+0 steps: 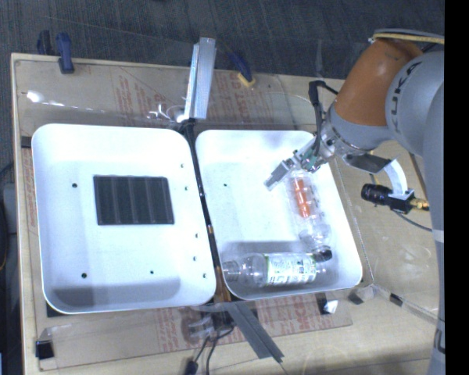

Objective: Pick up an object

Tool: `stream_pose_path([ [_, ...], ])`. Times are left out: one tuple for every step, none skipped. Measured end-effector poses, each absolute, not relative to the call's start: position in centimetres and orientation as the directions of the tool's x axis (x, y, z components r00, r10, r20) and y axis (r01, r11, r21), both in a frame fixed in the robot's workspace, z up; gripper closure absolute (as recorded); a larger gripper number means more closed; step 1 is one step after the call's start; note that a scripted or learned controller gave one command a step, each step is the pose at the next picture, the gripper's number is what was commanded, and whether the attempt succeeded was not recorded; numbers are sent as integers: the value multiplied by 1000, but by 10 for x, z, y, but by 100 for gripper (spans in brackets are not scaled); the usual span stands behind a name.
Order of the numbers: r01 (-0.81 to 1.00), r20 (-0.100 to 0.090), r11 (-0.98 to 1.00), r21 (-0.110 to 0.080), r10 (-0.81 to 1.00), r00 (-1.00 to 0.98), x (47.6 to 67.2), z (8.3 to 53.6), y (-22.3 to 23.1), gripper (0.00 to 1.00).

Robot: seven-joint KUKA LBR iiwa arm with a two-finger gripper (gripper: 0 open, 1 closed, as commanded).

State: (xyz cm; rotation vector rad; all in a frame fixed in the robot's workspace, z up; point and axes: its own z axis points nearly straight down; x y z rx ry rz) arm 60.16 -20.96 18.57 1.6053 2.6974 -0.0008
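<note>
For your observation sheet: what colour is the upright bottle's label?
Orange label, seen in the camera view.

Single fixed overhead cam, slanted down.
Sees whole bench (391,319) with left bin (55,209) and right bin (242,155) from moderate height; arm (391,92) enters from frame right.

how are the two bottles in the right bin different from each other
The bottle with the orange label lies lengthwise along the bin's right side, just below the gripper; the bottle with the white label lies crosswise along the front wall. The orange-label bottle looks slimmer, the white-label bottle wider and longer. Both are clear plastic, lie on their sides in the right bin, and nearly meet at the front right corner.
</note>
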Motion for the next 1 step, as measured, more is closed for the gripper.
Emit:
stream_pose_path([
  [849,-6,528,4,849,-528,610,186,-209,0],
])
